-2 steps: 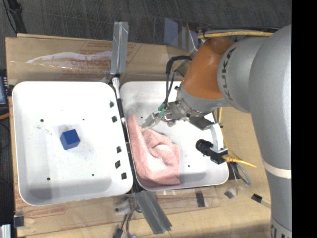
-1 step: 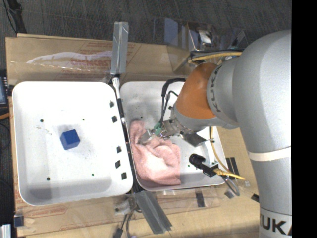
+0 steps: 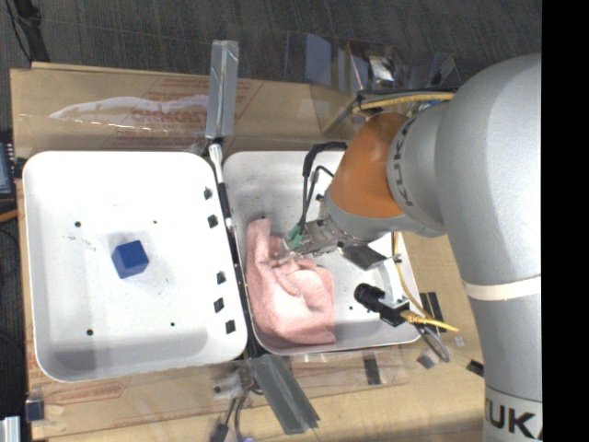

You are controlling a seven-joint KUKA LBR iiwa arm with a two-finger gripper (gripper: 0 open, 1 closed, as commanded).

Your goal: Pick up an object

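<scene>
The gripper [image 3: 299,247] sits low over the pink cloth [image 3: 290,288] in the right bin [image 3: 276,168], touching its upper folds; whether anything is clasped, I cannot tell; "KUKA" lettering shows on the grey arm [image 3: 497,182]; faint red print marks the cardboard [image 3: 138,99] behind the bins; a blue cube [image 3: 131,258] lies alone in the left bin [image 3: 55,182], with bare white floor around it; dark carpet [image 3: 138,7] lies beyond.

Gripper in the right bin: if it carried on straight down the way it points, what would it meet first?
Most likely the pink cloth: the gripper sits at the cloth's upper edge, pointing down into the right bin. Depth is unclear, so it may already touch.
</scene>
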